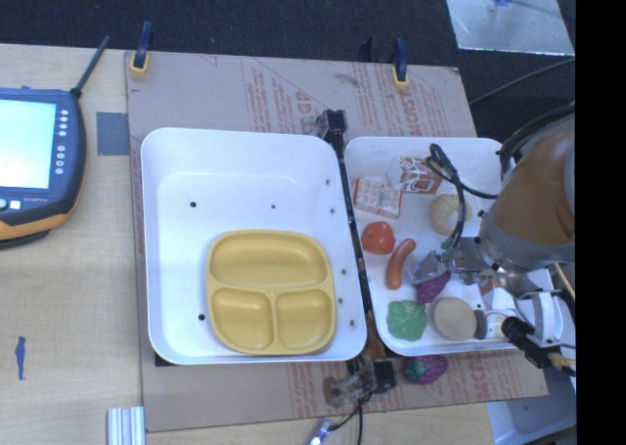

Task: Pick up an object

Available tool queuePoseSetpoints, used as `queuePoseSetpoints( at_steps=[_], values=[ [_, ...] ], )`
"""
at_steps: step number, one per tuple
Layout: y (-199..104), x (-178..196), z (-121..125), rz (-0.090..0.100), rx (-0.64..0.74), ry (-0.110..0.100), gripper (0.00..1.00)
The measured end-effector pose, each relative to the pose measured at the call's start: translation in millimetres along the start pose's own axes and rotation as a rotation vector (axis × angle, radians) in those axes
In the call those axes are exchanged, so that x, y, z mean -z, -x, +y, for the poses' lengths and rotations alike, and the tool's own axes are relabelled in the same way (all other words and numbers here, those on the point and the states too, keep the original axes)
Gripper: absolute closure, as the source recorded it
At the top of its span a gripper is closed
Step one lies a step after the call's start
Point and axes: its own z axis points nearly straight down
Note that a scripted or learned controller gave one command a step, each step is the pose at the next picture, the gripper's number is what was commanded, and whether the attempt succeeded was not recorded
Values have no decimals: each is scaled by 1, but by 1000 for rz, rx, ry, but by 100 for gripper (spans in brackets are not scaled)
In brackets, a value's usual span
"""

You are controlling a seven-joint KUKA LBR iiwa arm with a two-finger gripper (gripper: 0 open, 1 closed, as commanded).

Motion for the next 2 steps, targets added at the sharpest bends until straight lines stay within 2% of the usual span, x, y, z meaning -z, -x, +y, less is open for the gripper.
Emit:
queuePoseSetpoints(
  at_steps=[1,2],
  values=[
    [1,10,0,-1,4,-1,100],
    [-65,101,43,1,0,2,100]
  ],
)
